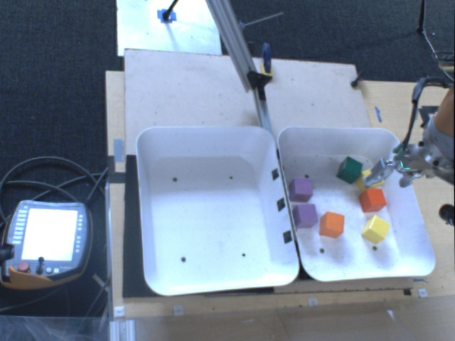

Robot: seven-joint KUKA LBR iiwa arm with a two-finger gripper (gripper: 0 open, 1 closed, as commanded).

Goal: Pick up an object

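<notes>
The right bin (419,251) holds several cubes. A green cube (349,170) lies at its back, and two purple cubes (301,188) (305,214) sit near the left wall. An orange cube (331,224), a red cube (372,199) and a yellow cube (375,229) lie toward the front right. My gripper (382,169) reaches in over the bin's right rim, just right of the green cube and above the red one. A small yellow piece (367,180) shows right under its tip. I see nothing lifted in it.
The left bin (153,190) stands beside the right one, their rims touching in the middle. A slanted metal pole (231,34) with a clamp crosses the board behind the bins. A teach pendant (46,244) with cables lies on the floor at the left.
</notes>
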